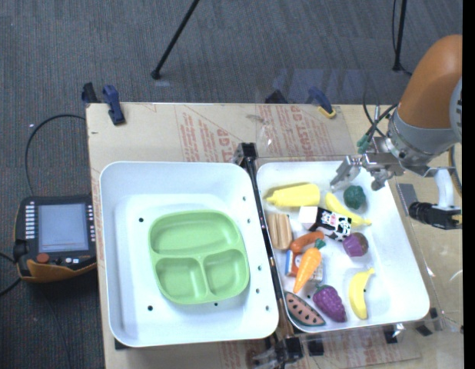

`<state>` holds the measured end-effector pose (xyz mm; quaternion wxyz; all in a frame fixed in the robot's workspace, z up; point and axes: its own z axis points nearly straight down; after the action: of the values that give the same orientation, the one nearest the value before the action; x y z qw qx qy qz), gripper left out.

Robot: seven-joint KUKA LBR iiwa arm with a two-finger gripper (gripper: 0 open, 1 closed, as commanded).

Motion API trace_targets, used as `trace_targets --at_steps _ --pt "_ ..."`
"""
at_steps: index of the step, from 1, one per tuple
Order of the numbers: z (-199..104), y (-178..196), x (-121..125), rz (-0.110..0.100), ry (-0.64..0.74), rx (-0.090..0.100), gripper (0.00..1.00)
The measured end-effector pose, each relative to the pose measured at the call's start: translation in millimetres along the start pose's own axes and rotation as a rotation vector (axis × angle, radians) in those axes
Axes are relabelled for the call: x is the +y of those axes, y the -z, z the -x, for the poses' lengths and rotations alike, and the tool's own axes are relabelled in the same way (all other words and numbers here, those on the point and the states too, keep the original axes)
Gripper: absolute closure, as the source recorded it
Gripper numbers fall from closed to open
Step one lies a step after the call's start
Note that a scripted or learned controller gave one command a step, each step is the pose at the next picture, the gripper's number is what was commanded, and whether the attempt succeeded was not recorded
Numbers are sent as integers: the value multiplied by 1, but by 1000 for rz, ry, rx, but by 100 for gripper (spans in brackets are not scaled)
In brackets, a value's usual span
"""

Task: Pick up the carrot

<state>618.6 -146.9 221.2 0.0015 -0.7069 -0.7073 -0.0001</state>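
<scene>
- Green tray (197, 264): in the left bin (114, 206).
- Right bin (410, 283): holds the toy foods.
- Jaws (359, 172): spread open, empty, above the right bin's far edge.
- Carrot (307, 270): mid-bin, just below the milk carton (327, 221).

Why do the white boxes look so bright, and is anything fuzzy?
In the camera view, overhead light washes out the left bin and right bin, so their walls nearly lose detail; the green tray casts hardly any shadow; the carrot reads clearly but soft-edged; the end effector looks slightly blurred; the floor stays dim.
</scene>
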Motion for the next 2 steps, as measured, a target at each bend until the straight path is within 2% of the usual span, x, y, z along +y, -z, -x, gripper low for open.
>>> trace_targets --at_steps 1,2 --pt "-42 -137 -57 -7 -264 0 0" --pt "-64 -136 -116 -7 -171 1 0"
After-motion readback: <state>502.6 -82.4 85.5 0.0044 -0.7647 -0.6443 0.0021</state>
